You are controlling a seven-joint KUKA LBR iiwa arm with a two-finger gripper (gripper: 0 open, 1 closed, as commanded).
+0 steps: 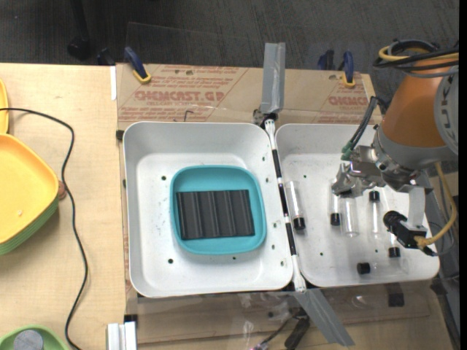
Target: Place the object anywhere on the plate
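Two white bins (139, 195) on cardboard (219, 93); teal plate (217, 182) in left; jaws' (349, 184) opening unclear.

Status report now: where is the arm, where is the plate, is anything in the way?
Gripper low over right bin, above clear tubes. Teal plate in left bin. Divider rim between.

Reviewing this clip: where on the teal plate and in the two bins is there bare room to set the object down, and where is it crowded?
The teal plate in the left bin is bare across its dark ribbed centre. White floor rings it, widest toward the near rim. The right bin is crowded: clear tubes with black caps lie under the gripper. Its bare patch borders the divider's near corner.
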